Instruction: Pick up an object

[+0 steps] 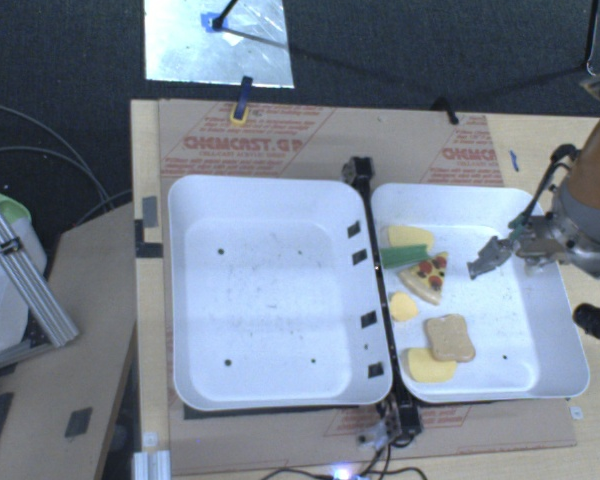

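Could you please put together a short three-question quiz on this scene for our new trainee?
1. True or false: the toy foods lie in the right bin.
2. Which item touches the pizza slice at its upper edge? A) the green piece B) the bread slice C) a red cup
3. Fill in: the claw hangs over the right bin's ____ floor, to the camera's right of the foods.

Key: 1 true; 2 A; 3 bare. The bread slice lies lower, overlapping a yellow piece; nothing sits between the claw's fingers.
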`<state>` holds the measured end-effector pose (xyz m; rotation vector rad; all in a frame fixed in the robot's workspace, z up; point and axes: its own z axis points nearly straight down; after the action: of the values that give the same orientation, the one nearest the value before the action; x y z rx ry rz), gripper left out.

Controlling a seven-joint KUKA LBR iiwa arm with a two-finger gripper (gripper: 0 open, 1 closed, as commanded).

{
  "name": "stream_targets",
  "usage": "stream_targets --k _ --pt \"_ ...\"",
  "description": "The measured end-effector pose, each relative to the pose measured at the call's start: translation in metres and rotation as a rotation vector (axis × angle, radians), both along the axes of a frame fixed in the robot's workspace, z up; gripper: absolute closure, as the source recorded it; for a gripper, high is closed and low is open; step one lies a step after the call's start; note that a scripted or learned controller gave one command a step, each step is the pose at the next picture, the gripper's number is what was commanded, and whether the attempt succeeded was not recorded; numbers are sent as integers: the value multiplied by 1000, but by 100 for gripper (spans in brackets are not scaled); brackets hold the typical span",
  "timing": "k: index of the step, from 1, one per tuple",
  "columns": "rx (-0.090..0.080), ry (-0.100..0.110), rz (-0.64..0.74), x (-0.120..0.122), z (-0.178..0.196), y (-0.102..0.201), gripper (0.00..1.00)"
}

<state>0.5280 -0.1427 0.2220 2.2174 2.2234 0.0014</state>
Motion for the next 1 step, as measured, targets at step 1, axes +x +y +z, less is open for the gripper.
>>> stream_targets --k 1 --pt "2 -2 3 54 -139 29 0"
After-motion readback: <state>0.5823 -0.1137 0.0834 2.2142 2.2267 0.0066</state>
